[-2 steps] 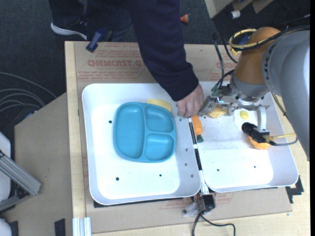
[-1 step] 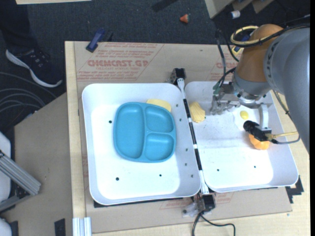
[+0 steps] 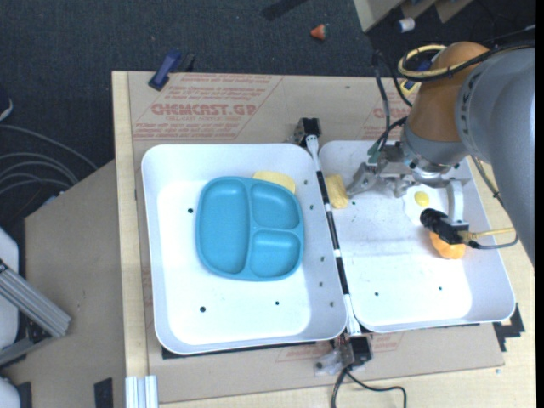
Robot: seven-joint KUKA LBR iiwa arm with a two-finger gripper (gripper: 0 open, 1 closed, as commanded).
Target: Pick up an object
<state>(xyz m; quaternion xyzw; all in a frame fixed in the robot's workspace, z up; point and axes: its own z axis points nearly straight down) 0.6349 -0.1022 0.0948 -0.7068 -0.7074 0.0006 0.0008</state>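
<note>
- The bench is a pale board with red lettering, and it bears both bins.
- The arm is grey and comes in from 3 o'clock. It bends down over the 12 o'clock end of the right bin, with its orange band just above the wrist.
- The left bin is white and shallow.
- The right bin touches the left bin along their shared wall.
- A blue divided plate lies flat in the middle of the left bin.
- The gripper hangs low over the right bin's 11 o'clock corner and is tipped toward 9 o'clock. I cannot tell whether it is apart or together, and nothing shows in its grasp.
- A yellow block lies in the right bin against the shared wall. Its long axis runs roughly 12 to 6 o'clock, leaning slightly toward 11 and 5. It sits just beside the gripper, at the gripper's 8 o'clock, and apart from it.
- An orange lump lies in the right bin at the gripper's 4 o'clock, well apart from the block.
- A pale yellow piece touches the plate's 12 o'clock rim.
- A small yellow bit lies under the wrist.
</note>
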